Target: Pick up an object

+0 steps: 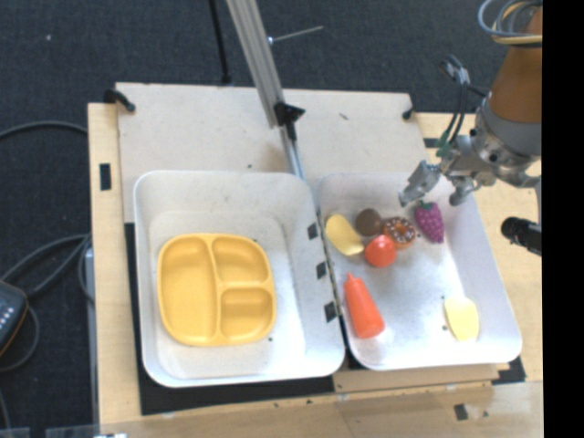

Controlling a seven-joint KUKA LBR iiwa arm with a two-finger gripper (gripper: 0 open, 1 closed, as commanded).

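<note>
Camera view, bench with two white bins listed side by side. Left bin (146,199): one yellow divided plate (217,288) is held, three compartments, lying flat toward 9 o'clock of the bin's centre. Right bin (493,281): six items are held. A pale yellow piece (344,234) is placed at 9 o'clock, against the bin's wall. A brown ball (369,221), a sprinkled doughnut (400,232) and a red-orange ball (380,251) are clustered near the centre, touching. A purple grape bunch (430,222) is found at 1 o'clock, just beside the doughnut. An orange carrot (363,307) is laid at 7 o'clock. A second yellow piece (462,318) is set at 5 o'clock, well apart. Claw (441,187): fingers are seen spread open at 12 o'clock of the right bin, nothing is held between them; the right finger is just above the grape bunch, contact cannot be told.
</note>
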